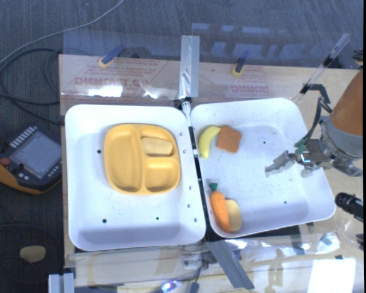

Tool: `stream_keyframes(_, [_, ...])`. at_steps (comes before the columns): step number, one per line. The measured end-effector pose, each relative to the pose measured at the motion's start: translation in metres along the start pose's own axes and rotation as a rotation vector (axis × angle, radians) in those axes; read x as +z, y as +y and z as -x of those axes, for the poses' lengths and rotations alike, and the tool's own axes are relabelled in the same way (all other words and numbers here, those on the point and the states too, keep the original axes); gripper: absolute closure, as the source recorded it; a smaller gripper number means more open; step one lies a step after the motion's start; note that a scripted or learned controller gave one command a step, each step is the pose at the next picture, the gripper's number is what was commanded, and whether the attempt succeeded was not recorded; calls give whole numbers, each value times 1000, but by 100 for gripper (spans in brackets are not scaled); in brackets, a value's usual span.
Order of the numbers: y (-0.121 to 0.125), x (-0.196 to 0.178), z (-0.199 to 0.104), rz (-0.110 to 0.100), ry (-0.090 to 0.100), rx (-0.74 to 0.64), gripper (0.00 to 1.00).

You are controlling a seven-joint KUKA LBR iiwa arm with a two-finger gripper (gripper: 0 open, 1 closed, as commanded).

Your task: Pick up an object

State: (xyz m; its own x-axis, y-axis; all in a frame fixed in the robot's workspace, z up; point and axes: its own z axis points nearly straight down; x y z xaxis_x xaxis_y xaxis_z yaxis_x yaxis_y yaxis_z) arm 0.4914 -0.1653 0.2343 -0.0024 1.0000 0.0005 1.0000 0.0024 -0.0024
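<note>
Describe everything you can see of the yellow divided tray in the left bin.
The yellow divided tray looks like smooth moulded plastic, rounded at the corners, with three compartments: one long one on its left and two smaller ones on its right. It lies flat, open side up, near the middle of the left bin. A pale tan piece rests in the upper right compartment. Nothing else touches it.

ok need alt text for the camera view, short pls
A grey robot arm's gripper hovers over the right white bin, which holds a banana, an orange block and a carrot. The left white bin holds a yellow divided tray.
</note>
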Motion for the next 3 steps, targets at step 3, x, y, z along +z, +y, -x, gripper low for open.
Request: stream_keyframes(3, [159, 122, -27, 15, -6, -240, 0])
